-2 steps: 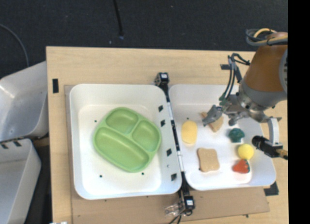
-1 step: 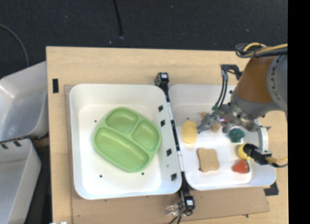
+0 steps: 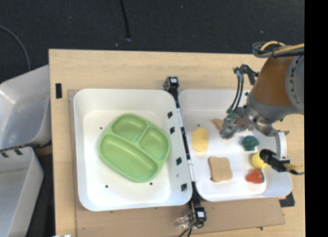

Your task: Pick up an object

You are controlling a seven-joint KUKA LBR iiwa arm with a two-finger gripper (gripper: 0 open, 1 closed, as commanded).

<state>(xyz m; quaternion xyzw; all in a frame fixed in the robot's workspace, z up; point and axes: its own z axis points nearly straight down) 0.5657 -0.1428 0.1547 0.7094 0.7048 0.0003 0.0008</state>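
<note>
Where the arm (image 3: 277, 85) reaches in from the right, its gripper (image 3: 229, 127) hangs low over the upper middle of the right bin (image 3: 205, 100), and whether the fingers are parted or closed cannot be told, since the dark mechanism blurs together there. Just beside the gripper, on its left, a small tan-orange piece (image 3: 218, 124) peeks out, partly hidden. Left of that and a little lower lies a yellow lemon-like object (image 3: 200, 139), near the wall that the two bins share. Below it rests a slice of toy bread (image 3: 220, 169), flat on the bin floor. To the right of the gripper sits a small dark green object (image 3: 249, 142); lower right of that, a yellow piece (image 3: 258, 161) lies partly under a black part of the arm's fittings, and a red object (image 3: 254, 176) lies just beneath it near the bin's lower right corner. The left bin (image 3: 87, 113) holds a green divided plate (image 3: 134, 147) with three compartments, lying flat. Both bins stand on a light wooden table (image 3: 113, 67).
</note>
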